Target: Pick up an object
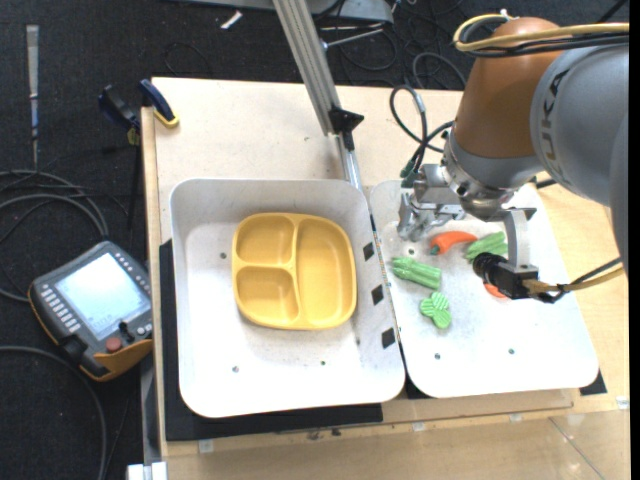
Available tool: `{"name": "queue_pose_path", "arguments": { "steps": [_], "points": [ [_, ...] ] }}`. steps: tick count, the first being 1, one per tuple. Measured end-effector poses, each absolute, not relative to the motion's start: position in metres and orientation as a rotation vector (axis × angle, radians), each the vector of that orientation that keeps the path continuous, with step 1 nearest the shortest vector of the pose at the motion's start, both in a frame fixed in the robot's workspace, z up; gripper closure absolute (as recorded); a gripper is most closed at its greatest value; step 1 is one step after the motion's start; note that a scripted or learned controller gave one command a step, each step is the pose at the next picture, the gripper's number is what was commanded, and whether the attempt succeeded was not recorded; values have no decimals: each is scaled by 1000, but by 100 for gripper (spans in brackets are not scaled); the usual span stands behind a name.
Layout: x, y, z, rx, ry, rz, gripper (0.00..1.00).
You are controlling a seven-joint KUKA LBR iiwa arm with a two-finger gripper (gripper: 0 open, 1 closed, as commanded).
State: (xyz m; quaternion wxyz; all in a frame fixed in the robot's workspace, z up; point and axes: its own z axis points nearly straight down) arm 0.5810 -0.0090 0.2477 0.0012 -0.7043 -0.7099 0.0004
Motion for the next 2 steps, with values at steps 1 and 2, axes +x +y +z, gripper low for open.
{"name": "queue_pose_path", "arguments": {
  "steps": [1,2],
  "points": [
    [572,41,233,-2211,-2229,1,100],
    [575,89,237,-2212,-2230,-2,100]
  ]
}}
